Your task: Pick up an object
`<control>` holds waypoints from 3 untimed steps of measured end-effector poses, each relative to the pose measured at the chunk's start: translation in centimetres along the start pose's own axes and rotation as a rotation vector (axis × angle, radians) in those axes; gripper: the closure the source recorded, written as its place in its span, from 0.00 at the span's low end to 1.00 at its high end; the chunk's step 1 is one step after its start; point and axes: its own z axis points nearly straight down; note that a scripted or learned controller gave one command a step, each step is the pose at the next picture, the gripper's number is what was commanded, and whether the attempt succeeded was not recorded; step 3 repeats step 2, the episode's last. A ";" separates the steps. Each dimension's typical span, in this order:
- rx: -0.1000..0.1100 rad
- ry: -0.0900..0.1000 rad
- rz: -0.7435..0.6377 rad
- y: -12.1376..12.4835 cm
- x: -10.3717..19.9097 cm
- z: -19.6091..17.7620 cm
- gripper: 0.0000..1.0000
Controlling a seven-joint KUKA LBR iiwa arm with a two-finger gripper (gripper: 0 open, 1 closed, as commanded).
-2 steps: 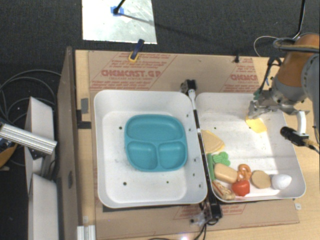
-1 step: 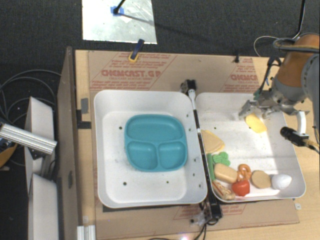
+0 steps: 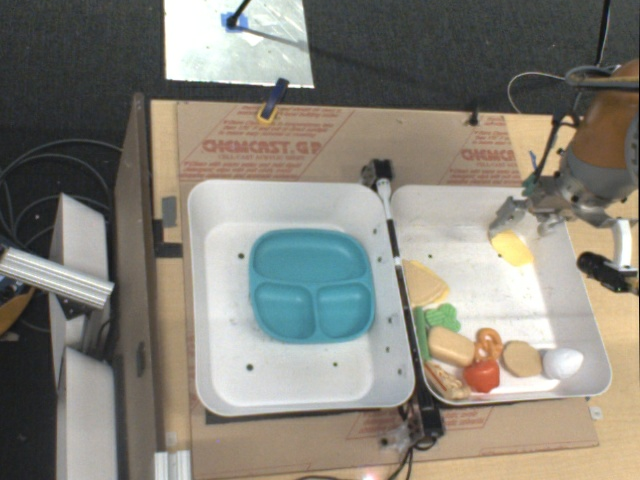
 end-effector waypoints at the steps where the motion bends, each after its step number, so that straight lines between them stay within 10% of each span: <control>1: 0.004 0.000 -0.002 -0.7 0.1 2.4 0.00; 3: 0.006 0.002 -0.004 -2.3 2.9 3.6 0.00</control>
